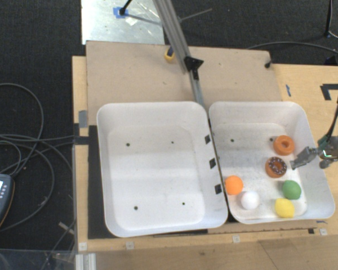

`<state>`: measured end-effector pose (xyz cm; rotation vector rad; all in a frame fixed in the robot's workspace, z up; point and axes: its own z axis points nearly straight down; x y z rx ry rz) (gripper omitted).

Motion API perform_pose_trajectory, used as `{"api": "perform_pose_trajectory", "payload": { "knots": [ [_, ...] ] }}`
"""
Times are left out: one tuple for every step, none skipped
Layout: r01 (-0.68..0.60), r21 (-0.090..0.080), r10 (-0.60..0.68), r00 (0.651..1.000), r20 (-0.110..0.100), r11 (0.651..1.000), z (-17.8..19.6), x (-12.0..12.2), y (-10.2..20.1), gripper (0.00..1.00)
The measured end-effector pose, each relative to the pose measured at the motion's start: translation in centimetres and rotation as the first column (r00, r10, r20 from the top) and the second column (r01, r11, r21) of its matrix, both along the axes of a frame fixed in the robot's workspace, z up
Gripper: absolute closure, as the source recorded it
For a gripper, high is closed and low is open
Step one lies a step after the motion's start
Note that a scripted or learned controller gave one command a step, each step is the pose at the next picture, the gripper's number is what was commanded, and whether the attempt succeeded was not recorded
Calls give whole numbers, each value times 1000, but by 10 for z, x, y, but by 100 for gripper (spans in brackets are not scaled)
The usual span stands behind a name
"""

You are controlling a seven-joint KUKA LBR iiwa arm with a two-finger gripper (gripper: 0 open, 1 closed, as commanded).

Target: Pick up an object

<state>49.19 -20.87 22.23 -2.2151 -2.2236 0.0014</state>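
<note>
While poised beside the brown doughnut point(276, 166), pincer point(299, 161) (grip state unclear) over right bin point(253, 117).

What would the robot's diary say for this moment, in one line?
gripper at right bin's right side, beside brown donut | nothing seen held | six objects in right bin | pick not yet done

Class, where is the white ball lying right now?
The white ball lies in the right bin, near its front edge, between the orange ball and the yellow object.
</note>
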Motion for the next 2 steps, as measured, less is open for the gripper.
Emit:
{"api": "perform_pose_trajectory", "payload": {
  "knots": [
    [0, -1, 0, 1000, 4, 1000, 2, 1, 0, 0],
    [3, 0, -3, 1000, 0, 1000, -44, -5, 6, 0]
  ]
}}
